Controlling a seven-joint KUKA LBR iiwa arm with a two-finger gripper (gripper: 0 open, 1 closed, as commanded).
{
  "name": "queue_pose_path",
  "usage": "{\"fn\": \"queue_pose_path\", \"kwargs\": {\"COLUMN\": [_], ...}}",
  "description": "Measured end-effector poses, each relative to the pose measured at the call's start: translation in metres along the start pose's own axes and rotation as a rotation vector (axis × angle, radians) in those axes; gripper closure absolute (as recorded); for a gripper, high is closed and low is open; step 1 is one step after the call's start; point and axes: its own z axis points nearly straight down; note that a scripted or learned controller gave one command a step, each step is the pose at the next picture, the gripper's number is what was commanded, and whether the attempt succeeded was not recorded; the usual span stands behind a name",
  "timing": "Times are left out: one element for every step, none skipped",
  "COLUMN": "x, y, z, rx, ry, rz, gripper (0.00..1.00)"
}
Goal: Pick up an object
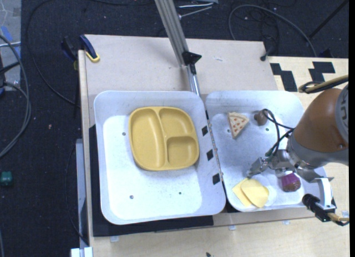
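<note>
You see a grey arm [310, 153] with a broad orange band [327, 122] and black cables looping off its wrist.

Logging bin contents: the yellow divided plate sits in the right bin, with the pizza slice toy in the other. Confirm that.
Wrong bin. The camera view shows the yellow divided plate in the left bin; the pizza slice toy lies in the right bin.
</note>
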Motion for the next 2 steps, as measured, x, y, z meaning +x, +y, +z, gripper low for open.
{"fn": "queue_pose_path", "kwargs": {"x": [-0.001, 0.009], "y": [0.001, 0.001], "z": [-0.012, -0.068], "rx": [-0.005, 0.001], "ry": [-0.003, 0.002], "rz": [0.002, -0.004], "gripper": [1.0, 1.0]}}
